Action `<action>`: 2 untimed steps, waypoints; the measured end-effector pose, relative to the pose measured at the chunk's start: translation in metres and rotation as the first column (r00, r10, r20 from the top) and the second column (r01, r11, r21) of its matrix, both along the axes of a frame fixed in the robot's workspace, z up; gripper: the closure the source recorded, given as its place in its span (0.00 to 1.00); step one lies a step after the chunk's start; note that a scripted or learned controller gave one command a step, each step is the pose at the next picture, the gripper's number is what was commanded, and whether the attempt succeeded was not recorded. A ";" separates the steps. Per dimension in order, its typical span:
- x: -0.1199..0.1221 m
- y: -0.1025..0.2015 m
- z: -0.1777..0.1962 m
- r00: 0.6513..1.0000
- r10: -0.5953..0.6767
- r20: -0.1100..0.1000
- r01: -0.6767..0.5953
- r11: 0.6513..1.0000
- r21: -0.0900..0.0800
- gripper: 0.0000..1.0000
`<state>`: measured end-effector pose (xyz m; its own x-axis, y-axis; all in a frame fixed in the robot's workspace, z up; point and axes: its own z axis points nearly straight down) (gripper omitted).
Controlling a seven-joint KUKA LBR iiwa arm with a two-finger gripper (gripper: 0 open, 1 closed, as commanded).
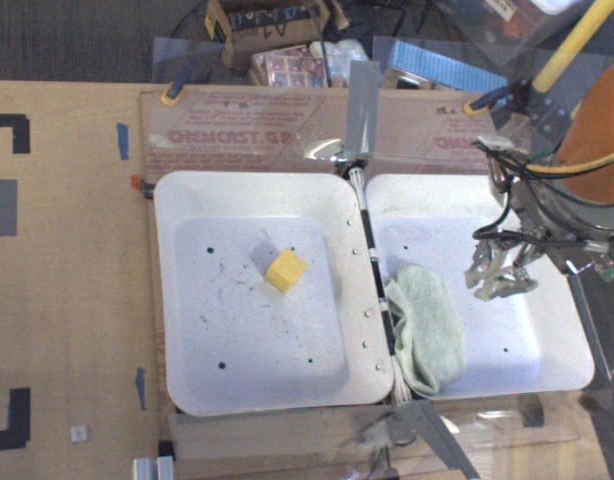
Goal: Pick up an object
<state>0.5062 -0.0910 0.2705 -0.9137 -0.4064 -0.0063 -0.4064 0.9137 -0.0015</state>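
I'm hanging over the right bin [547, 368], my jaws [500, 276] above its bare floor, and from this slanted view I cannot tell whether they are spread or closed; nothing is visibly in them.

Two candidates. The cloth [427, 326] lies just beside me, slumped against the bin's left wall, touching the divider [370, 268]. The block [285, 270] sits well apart in the left bin [187, 308], alone near its middle.

What could go wrong? If I come straight down here, I judge I close on white plastic and nothing else; the cloth is off to my left. If I go for the cloth, it is pale green, soft, rumpled terry-looking stuff in a long folded heap: I could pinch one loose fold and have the rest drag or slide out. It also hugs the wall, so one jaw may strike the rim or the divider.

The block is small, yellow, hard-edged and cube-like, turned cornerwise to the bin. I'd guess a misaligned close would nudge it across that smooth, scuffed floor instead of trapping it. Reaching it means crossing the divider too, low travel risks a clip.

Both bins are shallow, glossy, round-cornered; glare makes depth hard to read.
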 end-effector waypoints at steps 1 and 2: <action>-0.001 -0.048 -0.032 0.936 0.352 -0.002 -0.352 0.936 -0.001 1.00; 0.097 -0.067 -0.016 0.893 0.449 0.002 -0.449 0.893 -0.004 1.00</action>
<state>0.6035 -0.1585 0.2545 -0.6337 -0.7736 -0.0071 -0.7735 0.6337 -0.0057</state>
